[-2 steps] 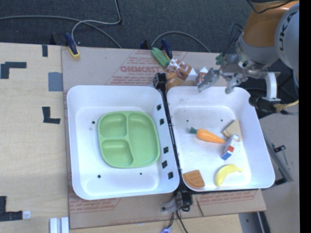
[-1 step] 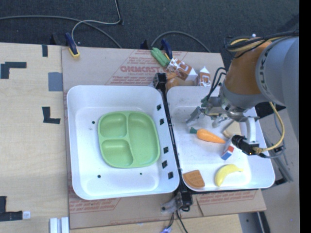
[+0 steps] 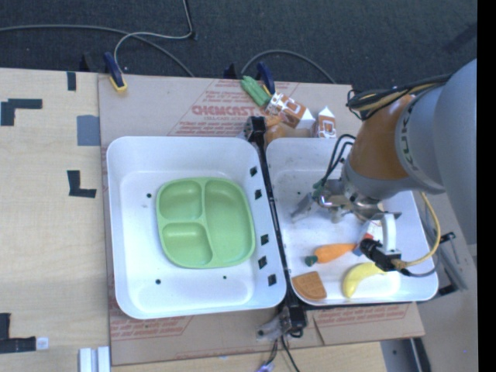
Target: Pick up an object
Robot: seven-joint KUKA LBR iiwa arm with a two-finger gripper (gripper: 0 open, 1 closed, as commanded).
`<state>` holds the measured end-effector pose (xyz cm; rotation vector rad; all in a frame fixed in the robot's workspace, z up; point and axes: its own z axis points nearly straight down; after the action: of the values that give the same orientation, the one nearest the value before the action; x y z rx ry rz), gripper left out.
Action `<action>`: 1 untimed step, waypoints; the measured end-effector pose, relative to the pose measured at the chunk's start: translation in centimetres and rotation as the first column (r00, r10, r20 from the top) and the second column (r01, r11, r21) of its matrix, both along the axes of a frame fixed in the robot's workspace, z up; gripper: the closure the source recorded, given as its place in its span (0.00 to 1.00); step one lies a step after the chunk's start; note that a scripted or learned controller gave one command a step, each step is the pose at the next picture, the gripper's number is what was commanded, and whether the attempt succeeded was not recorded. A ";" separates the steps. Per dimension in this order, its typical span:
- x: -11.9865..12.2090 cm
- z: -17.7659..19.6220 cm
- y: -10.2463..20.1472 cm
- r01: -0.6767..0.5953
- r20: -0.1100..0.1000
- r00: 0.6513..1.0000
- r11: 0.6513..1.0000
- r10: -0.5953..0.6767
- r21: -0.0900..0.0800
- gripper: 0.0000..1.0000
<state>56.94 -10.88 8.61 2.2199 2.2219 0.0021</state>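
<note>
Carrot (image 3: pixel 335 252), orange and toy-like, lies in the right bin (image 3: pixel 298 155) near its front, just ahead of the tool (image 3: pixel 308 206). Banana (image 3: pixel 358 277) sits beside it toward the front corner; a brown cookie-shaped piece (image 3: pixel 311 286) rests at the front edge. Left bin (image 3: pixel 124 208) carries a green divided plate (image 3: pixel 205 222). Tool hangs low over the bare bin floor, metal fingers (image 3: pixel 301 211) spread apart, nothing between them. Risk as I judge it: closing here catches only air, since the toys lie apart from the fingers. The dangling cable by the wrist could also nudge the carrot or banana during a descent, shifting the target.
</note>
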 end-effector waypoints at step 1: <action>2.8 13.7 -4.4 0.001 0.001 1.000 1.000 -0.001 -0.003 0.00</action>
<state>59.74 -15.23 22.33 2.2190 2.2190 0.0003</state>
